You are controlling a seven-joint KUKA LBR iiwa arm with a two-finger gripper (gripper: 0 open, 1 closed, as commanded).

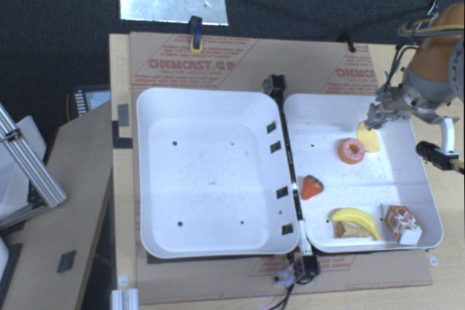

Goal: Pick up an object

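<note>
The right bin (320,112) holds a pale yellow wedge (369,139), a pink frosted donut (352,150), a red strawberry (312,186), a yellow banana (355,218) lying over a brown piece of bread (350,230), and a small red and white carton (402,223). My gripper (378,117) hangs at the bin's far right side, just above the yellow wedge. Nothing shows between its fingers from here.
The left bin (156,109) sits beside the right one, joined by a black clip strip (285,163). Both rest on a cardboard sheet (218,58). A yellow clamp (195,33) stands at the back edge. Aluminium framing (25,163) lies at left.
</note>
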